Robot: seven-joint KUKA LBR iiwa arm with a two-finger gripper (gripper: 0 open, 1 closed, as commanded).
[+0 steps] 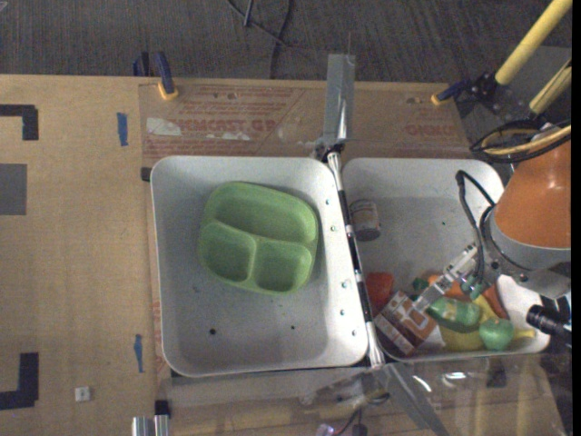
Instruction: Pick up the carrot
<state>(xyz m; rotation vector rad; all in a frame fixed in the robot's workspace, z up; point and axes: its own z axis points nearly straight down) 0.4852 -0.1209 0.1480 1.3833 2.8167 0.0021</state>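
Gripper: two-finger metal tool on the grey arm with an orange band, positioned low in the right shallow white bin, above a pile of toy food at the bin's near edge. Finger state: cannot be told, the tips being blurred against the clutter.

Carrot: orange tapered piece, partly hidden under the arm and the green items, lying in the right bin's near right corner; its outline is uncertain.

Green and yellow toy produce: heaped beside the carrot, just below the gripper.

Brown printed carton: tilted, touching the pile on its left side.

Red rounded item: near the divider, beside the carton.

Small grey cylindrical can: upright, against the right bin's left wall, well apart from the pile.

Green three-compartment plastic plate: resting in the left shallow white bin, toward its far half.
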